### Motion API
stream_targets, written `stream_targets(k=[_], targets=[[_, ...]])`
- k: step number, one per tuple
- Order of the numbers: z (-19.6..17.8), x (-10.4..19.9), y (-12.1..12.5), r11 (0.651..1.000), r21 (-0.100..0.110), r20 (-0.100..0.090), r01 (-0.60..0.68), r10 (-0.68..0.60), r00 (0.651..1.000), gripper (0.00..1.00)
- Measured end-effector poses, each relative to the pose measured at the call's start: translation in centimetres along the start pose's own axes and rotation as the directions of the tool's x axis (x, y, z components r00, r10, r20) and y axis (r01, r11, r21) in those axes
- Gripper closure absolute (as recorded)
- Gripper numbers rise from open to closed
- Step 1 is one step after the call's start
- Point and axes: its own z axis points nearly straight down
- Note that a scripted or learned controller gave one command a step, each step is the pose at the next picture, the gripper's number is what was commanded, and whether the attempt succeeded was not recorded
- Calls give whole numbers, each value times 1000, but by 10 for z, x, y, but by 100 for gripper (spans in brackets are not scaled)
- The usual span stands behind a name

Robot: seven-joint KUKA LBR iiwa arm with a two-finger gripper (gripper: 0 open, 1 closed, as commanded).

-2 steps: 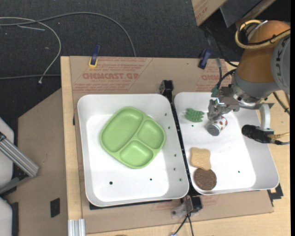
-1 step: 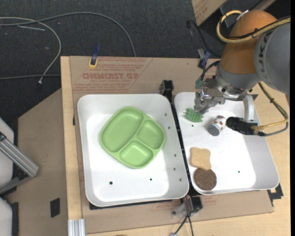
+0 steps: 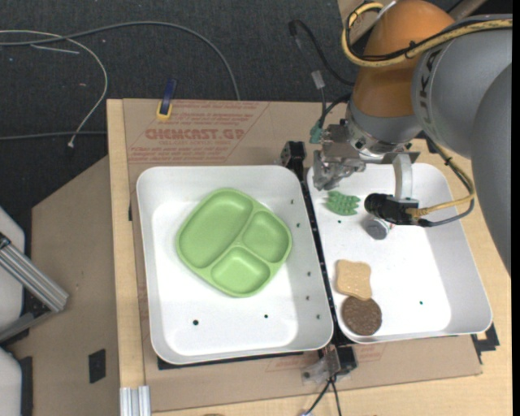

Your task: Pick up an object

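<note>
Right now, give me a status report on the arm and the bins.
Gripper low over right bin, holding nothing seen. Green leaf toy just below it. Toast, brown disc nearby. Green plate in left bin.

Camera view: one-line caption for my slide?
Gripper hovers above a small green toy in the right bin; green plate sits left.

The arm (image 3: 475,77) is a thick, rounded body in smooth matte grey, with a broad glossy orange band (image 3: 394,69) above the wrist. Yellow and black cables (image 3: 370,24) loop over the top of the orange section. Below it sits a narrower grey wrist collar, then the gripper (image 3: 331,172), a small cluster of dull metal and dark parts with thin black wires running to it from above.
</note>
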Motion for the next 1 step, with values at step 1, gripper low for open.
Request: stream_targets(k=[1], targets=[[2, 51, 26, 1000, 0, 0, 0, 0, 1000, 100]])
